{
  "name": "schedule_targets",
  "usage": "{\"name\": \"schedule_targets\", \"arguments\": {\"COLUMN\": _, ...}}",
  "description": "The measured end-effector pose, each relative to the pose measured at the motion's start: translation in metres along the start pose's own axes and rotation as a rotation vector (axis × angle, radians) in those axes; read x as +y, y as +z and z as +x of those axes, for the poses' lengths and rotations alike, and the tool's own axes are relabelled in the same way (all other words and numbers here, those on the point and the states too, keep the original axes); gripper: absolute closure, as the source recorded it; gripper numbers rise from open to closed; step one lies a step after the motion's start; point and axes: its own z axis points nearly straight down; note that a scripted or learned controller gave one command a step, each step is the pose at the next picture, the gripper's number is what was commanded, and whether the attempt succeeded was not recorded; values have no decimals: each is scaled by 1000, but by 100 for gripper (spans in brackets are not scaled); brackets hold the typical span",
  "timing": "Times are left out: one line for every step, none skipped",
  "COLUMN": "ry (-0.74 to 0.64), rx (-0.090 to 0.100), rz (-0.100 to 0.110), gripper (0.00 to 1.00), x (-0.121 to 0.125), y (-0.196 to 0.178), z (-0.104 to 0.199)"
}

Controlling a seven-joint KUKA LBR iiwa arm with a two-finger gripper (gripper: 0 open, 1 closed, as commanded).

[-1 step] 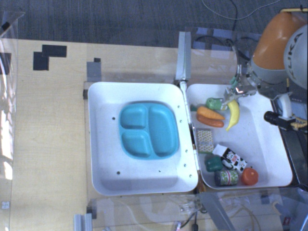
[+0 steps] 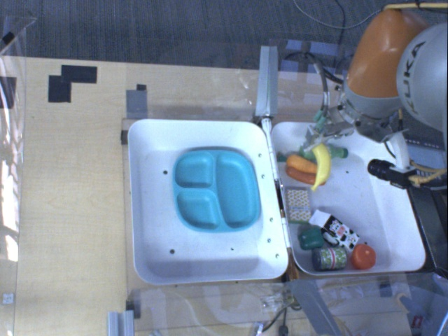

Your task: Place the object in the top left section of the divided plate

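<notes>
The blue divided plate (image 2: 213,189) lies in the middle of the left white bin (image 2: 150,257); its top left section (image 2: 194,169) holds nothing. My gripper (image 2: 320,135) hangs over the back left part of the right bin (image 2: 392,229). Directly below it lies a yellow banana (image 2: 323,166), its upper end right at the gripper's tip. An orange carrot-like piece (image 2: 301,165) and a reddish piece beneath it sit against the banana's left side. A green object (image 2: 337,152) pokes out to the banana's right.
Along the right bin's front lie a patterned square card (image 2: 298,205), a dark green piece (image 2: 310,238), a black-and-white box (image 2: 339,232), a green can (image 2: 330,259) and an orange-red ball (image 2: 362,257). A metal divider (image 2: 266,82) stands between the bins.
</notes>
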Motion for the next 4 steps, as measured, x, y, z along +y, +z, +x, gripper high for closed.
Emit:
{"name": "schedule_targets", "arguments": {"ry": -64, "rx": 1, "rz": 0, "gripper": 100, "x": 19, "y": -9, "z": 75}}
{"name": "schedule_targets", "arguments": {"ry": -80, "rx": 3, "rz": 1, "gripper": 100, "x": 45, "y": -7, "z": 163}}
{"name": "schedule_targets", "arguments": {"ry": -164, "rx": 4, "rz": 5, "gripper": 100, "x": 5, "y": 32, "z": 233}}
{"name": "schedule_targets", "arguments": {"ry": -163, "rx": 4, "rz": 5, "gripper": 0, "x": 5, "y": 32, "z": 232}}
